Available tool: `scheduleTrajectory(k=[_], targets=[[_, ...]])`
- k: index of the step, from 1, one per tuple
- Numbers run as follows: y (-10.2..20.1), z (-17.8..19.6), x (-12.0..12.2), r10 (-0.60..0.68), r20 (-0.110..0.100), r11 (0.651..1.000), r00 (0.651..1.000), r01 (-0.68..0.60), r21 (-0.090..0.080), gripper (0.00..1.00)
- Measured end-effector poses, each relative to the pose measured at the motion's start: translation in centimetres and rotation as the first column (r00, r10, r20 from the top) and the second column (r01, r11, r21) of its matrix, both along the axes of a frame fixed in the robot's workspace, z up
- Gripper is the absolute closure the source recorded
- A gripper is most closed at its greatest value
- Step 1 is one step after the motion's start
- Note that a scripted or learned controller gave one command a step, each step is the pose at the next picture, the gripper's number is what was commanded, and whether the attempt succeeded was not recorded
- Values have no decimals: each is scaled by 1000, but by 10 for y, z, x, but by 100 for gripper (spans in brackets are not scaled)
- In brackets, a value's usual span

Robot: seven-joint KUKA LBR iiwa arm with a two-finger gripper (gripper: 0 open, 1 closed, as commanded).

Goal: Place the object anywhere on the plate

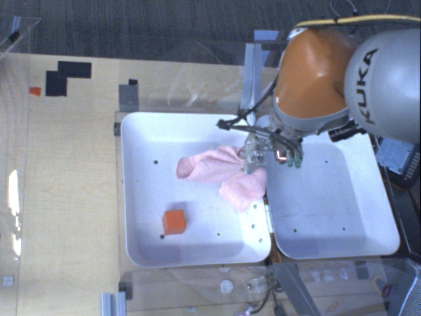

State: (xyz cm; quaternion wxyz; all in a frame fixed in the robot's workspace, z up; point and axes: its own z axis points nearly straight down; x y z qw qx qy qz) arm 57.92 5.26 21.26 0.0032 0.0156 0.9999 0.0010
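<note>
While the grey arm point(368, 78) with its fat orange band is reaching in from the right, the gripper point(253, 158) is hanging over the right edge of the left bin point(141, 176), pretty much on the seam between the two bins. Can't really tell how wide the jaws are sitting, too much metal and cable clutter down there, so I'm not calling it either way.

Right under it is lying a pink cloth point(223, 173). It's looking soft and crumpled, pale pink, bunched into two lumps: one longer fold stretching toward the middle of the left bin, and a rounder wad sagging against that bin's right edge, just below the gripper. The top of the cloth is running up to the fingers, seems to be touching them, but whether it's actually pinched I can't say.

Nearer the front left corner of the same bin an orange block point(173, 222) is sitting, small, cube-ish, bright orange on top with darker sides, flat on the bin floor and well apart from the cloth and the gripper.

Over on the right, the right bin point(342, 203) is lying side by side with the left one, their edges touching.
</note>
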Motion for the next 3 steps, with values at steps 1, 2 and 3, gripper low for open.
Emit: scheduleTrajectory(k=[1,2,3], targets=[[-7,-9,1,383,4,924,924,-383,-2,100],[33,41,-13,632,11,775,775,-632,-7,100],[30,-10,36,821,3,571,571,-821,-5,100]])
